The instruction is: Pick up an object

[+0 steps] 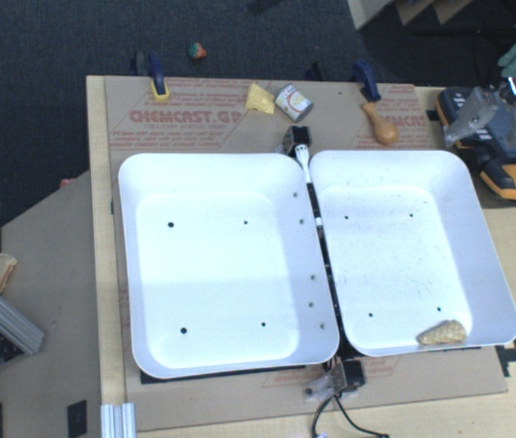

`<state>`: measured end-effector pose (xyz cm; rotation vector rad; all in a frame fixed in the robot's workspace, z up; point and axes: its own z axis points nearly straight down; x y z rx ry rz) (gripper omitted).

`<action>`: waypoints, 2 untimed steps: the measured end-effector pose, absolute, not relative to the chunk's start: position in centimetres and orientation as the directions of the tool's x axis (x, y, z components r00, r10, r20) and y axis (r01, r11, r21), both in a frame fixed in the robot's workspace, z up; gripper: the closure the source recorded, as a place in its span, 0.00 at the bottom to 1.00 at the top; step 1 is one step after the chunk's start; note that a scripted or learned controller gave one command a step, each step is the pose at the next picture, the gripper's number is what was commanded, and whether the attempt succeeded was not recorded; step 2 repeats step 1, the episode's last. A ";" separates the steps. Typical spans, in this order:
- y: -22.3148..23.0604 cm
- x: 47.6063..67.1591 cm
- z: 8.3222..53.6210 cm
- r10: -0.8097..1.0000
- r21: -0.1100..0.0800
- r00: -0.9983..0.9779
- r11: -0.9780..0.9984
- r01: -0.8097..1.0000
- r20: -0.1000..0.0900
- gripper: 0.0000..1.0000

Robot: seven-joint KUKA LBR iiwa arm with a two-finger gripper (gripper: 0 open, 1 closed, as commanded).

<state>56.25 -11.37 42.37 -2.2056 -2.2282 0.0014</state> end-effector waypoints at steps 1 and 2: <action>-12.0 56.1 43.8 1.000 0.003 -0.002 0.002 1.000 -0.002 1.00; -12.0 56.1 43.8 1.000 0.003 -0.002 0.002 1.000 -0.002 1.00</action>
